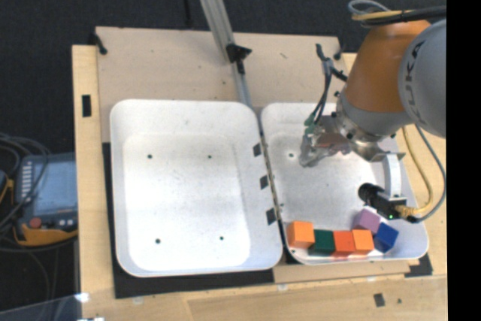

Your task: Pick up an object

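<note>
Camera view showed you the gripper (310, 154) low over the right bin (331, 188), near its upper left; whether it was open or closed could not be told, and no object appeared in it. Six blocks (342, 238) lay in a row along that bin's near wall: three orange, one green, one purple, one blue. The left bin (188, 184) lay beside it.

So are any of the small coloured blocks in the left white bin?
No, the small coloured blocks all sit along the near edge of the right white bin.
</note>
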`<state>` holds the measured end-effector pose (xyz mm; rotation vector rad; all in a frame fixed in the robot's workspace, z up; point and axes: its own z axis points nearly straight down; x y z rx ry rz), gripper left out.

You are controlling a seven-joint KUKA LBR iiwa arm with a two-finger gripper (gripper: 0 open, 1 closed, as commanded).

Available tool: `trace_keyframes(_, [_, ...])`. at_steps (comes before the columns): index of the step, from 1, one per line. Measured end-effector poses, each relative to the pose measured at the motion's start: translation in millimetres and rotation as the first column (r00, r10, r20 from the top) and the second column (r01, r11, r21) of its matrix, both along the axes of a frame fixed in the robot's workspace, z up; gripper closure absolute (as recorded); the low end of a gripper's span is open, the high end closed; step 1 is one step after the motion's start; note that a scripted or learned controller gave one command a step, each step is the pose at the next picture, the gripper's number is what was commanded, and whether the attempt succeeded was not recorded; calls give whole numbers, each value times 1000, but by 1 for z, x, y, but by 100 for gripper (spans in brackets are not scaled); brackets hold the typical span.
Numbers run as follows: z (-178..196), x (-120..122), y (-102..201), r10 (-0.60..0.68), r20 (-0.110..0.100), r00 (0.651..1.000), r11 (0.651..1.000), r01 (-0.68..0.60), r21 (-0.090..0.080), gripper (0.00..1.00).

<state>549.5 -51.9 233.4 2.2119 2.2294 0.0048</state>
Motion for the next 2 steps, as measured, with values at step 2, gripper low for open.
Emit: trace_keyframes(2, [7, 33, 114, 0, -1, 1000, 1000, 0, 1, 100])
